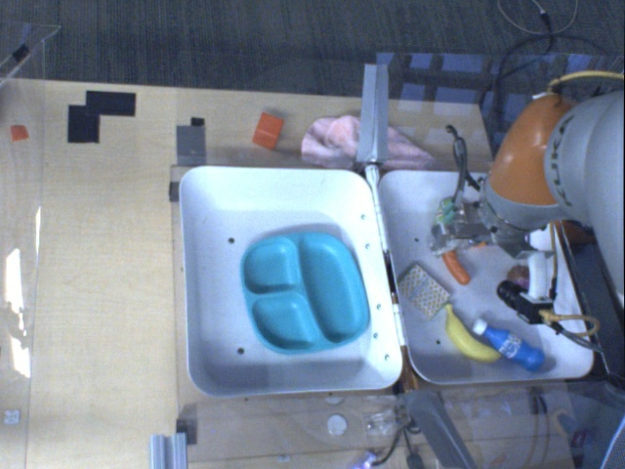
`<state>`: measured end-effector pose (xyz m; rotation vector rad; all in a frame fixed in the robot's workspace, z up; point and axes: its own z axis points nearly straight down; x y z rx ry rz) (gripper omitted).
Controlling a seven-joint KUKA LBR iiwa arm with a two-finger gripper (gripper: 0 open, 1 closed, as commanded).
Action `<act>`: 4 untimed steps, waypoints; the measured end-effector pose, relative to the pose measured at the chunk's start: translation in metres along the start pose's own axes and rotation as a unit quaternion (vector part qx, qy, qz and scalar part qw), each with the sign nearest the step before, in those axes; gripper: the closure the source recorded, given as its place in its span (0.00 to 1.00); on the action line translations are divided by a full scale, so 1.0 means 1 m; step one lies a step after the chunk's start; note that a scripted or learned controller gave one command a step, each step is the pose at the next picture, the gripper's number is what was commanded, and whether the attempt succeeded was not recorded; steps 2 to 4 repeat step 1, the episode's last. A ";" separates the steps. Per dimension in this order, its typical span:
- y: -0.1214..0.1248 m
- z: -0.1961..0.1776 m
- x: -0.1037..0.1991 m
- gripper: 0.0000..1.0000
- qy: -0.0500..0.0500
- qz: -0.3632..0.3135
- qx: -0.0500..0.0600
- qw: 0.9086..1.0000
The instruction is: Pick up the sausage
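Camera view, bins: two white bins sit side by side on the table [107, 262]; the left bin [210, 291] holds a blue divided plate [305, 291], the right bin [415, 213] holds the small items.
Camera view, sausage: a short orange-red sausage [456, 268] lies slantwise on the right bin's floor, just below the gripper, above a grey mesh square [424, 290] and well apart from the banana [469, 340] and the blue bottle [513, 349].
Camera view, gripper: the gripper [455, 230] hangs right over the sausage's upper end; nothing is visibly between its fingers, and whether they stand apart or together cannot be told from this slanted view.
Camera view, arm pose: the grey arm reaches in from the right, its orange band [522, 159] bulking over the bin's far right corner, the wrist bent downward toward the bin floor.
Camera view, step in hand: likely the final approach before the grasp.
Camera view, doing it well: centre the gripper over the sausage's middle, not its end; turn the wrist so the fingers cross its short width; go down until the tips straddle it near the floor; close only then, keeping clear of the mesh square.
Camera view, risk: a grip on the tip may squeeze the sausage out sideways.
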<state>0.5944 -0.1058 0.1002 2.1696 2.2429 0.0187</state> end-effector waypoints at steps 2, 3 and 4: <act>0.022 -0.142 0.010 1.00 0.004 -0.147 0.007 0.989; 0.022 -0.142 0.010 1.00 0.004 -0.147 0.007 0.989; 0.022 -0.142 0.010 1.00 0.004 -0.147 0.007 0.989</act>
